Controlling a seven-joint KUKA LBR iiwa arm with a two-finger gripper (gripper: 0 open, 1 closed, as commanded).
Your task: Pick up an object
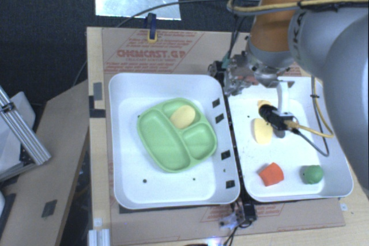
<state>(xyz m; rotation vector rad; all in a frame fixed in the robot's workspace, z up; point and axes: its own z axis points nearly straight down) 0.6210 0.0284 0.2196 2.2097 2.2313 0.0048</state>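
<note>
My gripper [235, 82] hangs over the far left corner of the right bin [331, 181], close to the wall between the two bins. A pale yellow object [262, 131] lies in that bin, nearer the camera than the gripper and apart from it. Further forward sit an orange object [271, 174] and a green rounded object [312, 174]. In the left bin [130, 181] a green divided plate [167, 144] carries a yellow rounded object [183, 116] in its far compartment. I see nothing between the gripper's tips.
The grey arm with its orange band [282, 6] covers the far right of the right bin. Black clips [225, 155] line the divider between the bins. A brown board [155, 49] lies under both bins, with a blue clamp [151, 25] at its far edge.
</note>
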